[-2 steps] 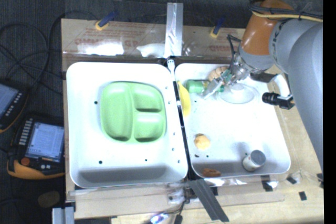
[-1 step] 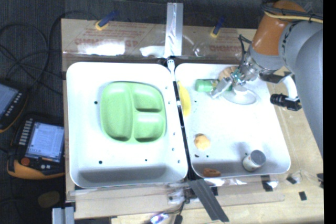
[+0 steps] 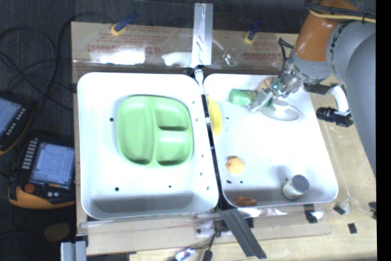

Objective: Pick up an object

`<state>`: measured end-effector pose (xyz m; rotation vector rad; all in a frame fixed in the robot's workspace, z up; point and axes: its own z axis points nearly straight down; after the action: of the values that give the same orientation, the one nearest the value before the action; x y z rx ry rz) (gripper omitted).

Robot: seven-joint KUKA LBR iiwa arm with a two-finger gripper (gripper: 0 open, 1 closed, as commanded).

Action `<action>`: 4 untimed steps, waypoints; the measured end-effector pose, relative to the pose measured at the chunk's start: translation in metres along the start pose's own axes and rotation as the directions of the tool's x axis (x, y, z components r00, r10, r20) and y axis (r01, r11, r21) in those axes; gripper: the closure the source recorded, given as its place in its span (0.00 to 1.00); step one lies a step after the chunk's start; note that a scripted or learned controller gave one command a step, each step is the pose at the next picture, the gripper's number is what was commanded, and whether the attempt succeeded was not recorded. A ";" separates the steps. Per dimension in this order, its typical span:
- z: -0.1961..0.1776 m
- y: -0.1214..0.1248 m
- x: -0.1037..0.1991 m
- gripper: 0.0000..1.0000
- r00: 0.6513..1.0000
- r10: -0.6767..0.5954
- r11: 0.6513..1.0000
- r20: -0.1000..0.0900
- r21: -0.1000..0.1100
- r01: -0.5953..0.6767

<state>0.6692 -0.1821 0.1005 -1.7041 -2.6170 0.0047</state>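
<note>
Though the gripper (image 3: 264, 99) sits low in the far part of the right bin (image 3: 317, 150), nothing can be seen between its tips; whether it is released or clenched cannot be told from this slant.

The nearest candidate is the green object (image 3: 241, 96). It lies just to the left of the gripper as the camera sees it, close enough that contact cannot be ruled out. Its long axis runs roughly left to right, in line with the tool's approach from the right. A small leftward shift looks like what the pick calls for.

Room: the far wall of the bin is near behind the green object, so clearance there is thin. The divider between the bins lies further left, with a yellow object (image 3: 214, 115) resting against it. A push along the long axis could slide the green piece toward that corner.

Other items lie well apart from the tool: an orange ball (image 3: 234, 164) mid-bin, a grey cylinder (image 3: 297, 186) near the front right, and a small brown piece (image 3: 245, 199) at the front wall. The left bin (image 3: 98, 150) carries a green divided tray (image 3: 155, 129).
</note>
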 end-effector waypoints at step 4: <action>0.013 -0.086 0.049 0.00 0.857 0.515 0.857 0.007 -0.025 -0.515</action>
<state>0.5709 -0.1721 0.0891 -2.3601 -2.0827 -0.0046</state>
